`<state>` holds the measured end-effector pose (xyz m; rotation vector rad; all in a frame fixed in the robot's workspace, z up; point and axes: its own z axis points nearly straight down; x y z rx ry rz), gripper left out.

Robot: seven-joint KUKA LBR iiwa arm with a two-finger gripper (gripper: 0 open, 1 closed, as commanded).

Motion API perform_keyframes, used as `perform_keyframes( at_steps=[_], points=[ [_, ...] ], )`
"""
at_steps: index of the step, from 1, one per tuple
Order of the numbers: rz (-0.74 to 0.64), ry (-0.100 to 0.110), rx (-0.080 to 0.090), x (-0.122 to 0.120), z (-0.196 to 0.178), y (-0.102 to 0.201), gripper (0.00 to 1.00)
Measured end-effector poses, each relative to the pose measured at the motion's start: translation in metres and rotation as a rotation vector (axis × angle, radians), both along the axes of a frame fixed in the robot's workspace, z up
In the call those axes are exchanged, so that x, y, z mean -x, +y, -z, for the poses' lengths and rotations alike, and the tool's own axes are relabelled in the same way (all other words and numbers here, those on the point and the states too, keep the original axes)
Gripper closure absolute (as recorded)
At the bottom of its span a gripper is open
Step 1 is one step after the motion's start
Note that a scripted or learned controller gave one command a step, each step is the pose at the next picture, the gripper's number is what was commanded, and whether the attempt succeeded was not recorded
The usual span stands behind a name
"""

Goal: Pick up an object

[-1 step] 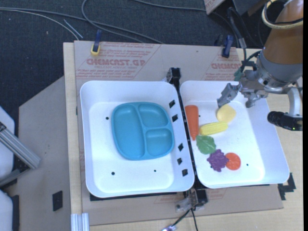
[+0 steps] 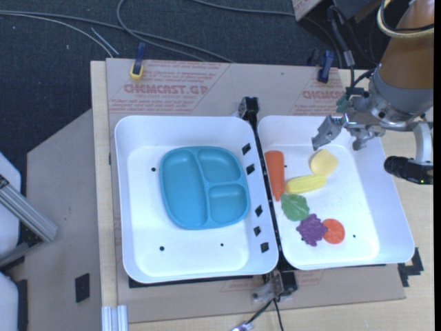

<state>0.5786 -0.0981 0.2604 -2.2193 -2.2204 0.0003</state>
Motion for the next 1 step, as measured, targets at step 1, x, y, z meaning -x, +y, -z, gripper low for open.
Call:
perform_keyframes(
  at_steps=[1],
  points=[
    [0.002,0.005,0.000,0.0013,0.0480,-0.0089,0.00]
  ],
)
